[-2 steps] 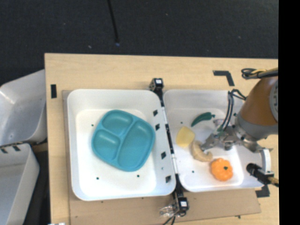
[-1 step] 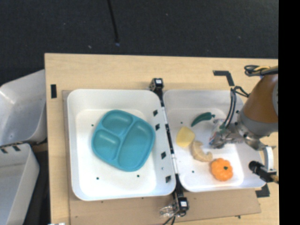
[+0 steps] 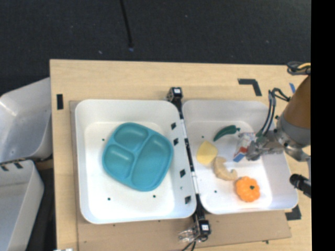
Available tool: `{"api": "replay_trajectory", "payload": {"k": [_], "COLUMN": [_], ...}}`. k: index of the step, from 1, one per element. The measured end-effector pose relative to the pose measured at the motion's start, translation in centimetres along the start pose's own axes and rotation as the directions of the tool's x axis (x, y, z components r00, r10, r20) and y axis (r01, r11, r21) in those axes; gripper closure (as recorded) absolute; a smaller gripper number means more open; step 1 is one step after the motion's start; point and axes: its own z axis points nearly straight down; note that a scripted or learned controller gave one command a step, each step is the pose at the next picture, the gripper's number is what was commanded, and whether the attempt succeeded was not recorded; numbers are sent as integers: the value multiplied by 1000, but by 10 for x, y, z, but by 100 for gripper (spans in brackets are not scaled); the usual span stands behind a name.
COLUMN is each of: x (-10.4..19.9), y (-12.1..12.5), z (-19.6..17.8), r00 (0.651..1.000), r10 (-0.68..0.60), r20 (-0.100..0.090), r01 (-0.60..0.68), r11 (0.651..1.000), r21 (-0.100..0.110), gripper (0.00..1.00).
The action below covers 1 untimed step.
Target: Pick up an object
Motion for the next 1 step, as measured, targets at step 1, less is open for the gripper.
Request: {"api": "replay_trajectory", "payload": {"k": [1], "x": [4], "y": [5], "z": [-62], "r00": [1000], "r10": [-10], "r20": [1], "r01": [10], "r11": [1000], "r21": [-3], "gripper": [100]}}
